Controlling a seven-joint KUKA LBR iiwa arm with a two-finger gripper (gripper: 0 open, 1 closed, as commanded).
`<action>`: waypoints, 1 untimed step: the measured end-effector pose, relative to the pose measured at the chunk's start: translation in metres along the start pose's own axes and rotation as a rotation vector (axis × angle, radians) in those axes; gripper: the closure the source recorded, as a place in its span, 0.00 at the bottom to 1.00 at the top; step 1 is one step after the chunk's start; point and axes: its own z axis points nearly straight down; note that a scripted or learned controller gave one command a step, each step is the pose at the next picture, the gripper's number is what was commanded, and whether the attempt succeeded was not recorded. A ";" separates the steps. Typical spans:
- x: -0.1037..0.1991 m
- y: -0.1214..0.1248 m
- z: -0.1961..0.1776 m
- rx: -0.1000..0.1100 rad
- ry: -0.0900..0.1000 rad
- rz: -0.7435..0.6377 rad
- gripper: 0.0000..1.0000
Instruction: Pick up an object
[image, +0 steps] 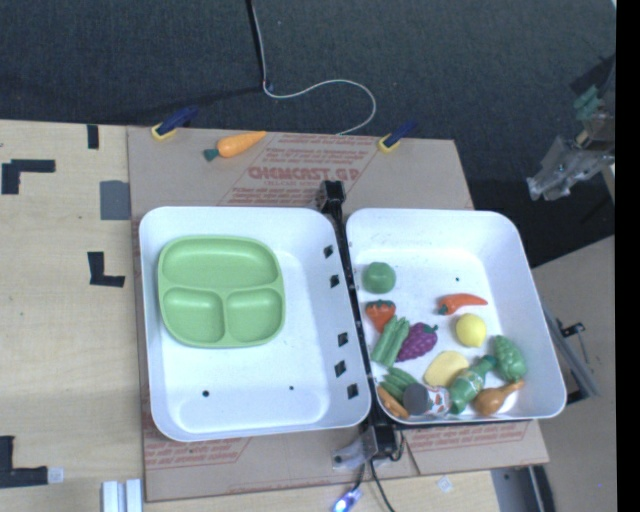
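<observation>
Hovering at the frame's upper right, the gripper (565, 175) holds nothing visible, aperture unclear; toy food in the right bin (500, 235) awaits picking.

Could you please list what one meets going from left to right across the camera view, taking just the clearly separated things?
Green divided plate → orange toy carrot on the cardboard → round green toy → purple grapes → yellow lemon → green broccoli → end effector at the far right.
</observation>
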 end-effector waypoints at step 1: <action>0.054 -0.019 0.055 0.006 0.003 -0.002 1.00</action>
